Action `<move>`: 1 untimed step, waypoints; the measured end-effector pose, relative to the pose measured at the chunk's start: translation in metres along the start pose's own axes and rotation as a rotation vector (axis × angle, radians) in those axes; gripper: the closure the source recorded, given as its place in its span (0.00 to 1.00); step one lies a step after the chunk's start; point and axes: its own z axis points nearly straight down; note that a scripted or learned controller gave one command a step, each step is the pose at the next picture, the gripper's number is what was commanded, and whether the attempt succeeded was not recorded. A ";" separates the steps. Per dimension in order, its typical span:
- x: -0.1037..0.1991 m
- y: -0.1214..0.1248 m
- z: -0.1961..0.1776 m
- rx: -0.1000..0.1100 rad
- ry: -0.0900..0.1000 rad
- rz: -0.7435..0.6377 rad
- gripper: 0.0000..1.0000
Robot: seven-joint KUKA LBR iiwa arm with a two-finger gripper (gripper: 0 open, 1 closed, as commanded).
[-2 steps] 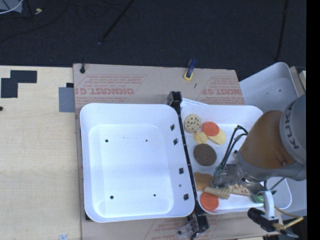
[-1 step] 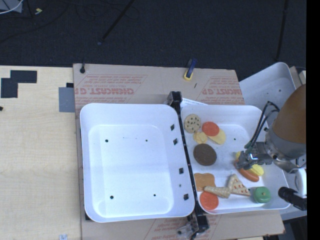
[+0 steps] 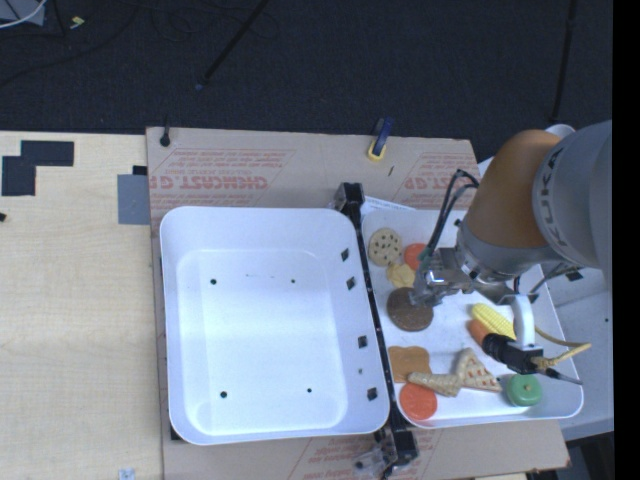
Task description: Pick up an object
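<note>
From the overhead camera you see the gripper [image 3: 428,286] low in the right bin [image 3: 570,400], just above a round brown disc [image 3: 409,314] near that bin's left wall. You cannot tell from here how its jaws stand. The disc lies flat and, being round, has no long axis. Around it lie a dotted cookie [image 3: 383,245], a corn cob [image 3: 492,320] running upper left to lower right, a toast slice [image 3: 407,361], a pizza wedge [image 3: 475,371], an orange round [image 3: 418,402] and a green round [image 3: 523,391]. The left bin [image 3: 185,268] sits alongside, touching.
</note>
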 end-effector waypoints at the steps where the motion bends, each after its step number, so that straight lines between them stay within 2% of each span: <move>1: 0.002 -0.002 0.048 -0.002 -0.005 0.009 1.00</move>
